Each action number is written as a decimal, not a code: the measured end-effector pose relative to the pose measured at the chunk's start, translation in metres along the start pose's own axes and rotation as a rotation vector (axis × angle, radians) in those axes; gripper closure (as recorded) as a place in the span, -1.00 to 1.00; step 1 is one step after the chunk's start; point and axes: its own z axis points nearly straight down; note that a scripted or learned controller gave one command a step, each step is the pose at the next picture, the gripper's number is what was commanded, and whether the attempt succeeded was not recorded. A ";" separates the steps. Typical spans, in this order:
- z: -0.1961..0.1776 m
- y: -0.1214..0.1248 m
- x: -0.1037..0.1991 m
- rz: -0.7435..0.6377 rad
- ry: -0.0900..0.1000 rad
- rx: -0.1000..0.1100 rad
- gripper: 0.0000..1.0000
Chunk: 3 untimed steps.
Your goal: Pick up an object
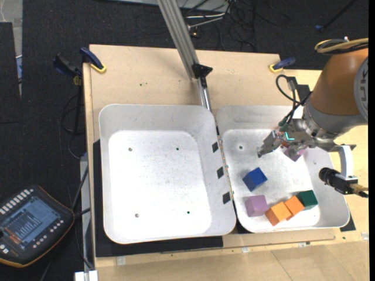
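Over right bin (328, 218), gripper (280, 143) low at far side, fingers splayed, maybe a pinkish bit (295, 153) beneath, grasp unclear. Nothing visibly lifted; pick judged not yet done. Four blocks near front: one blue (255, 178), one purple (256, 205), one orange (279, 211), one green (306, 199). Two bins; left bin (111, 174) alongside

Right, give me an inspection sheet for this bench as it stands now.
Surface: wooden bench bearing left bin and right bin.
Job's things: blue cube, purple cube, orange cube, green cube, all in the right bin.
Clutter: nothing seen.
Grippers: gripper low over the right bin's far half; something pinkish beneath it, unclear.
Cables: black cables on the floor beyond the bench.
Surroundings: teach pendant at lower left, clamps on the bench corners.
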 end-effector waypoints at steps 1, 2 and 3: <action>-0.003 0.001 0.000 0.002 -0.001 -0.005 -1.00; 0.041 0.004 -0.001 0.003 -0.001 -0.001 -1.00; 0.104 0.007 0.000 0.003 -0.001 0.000 -1.00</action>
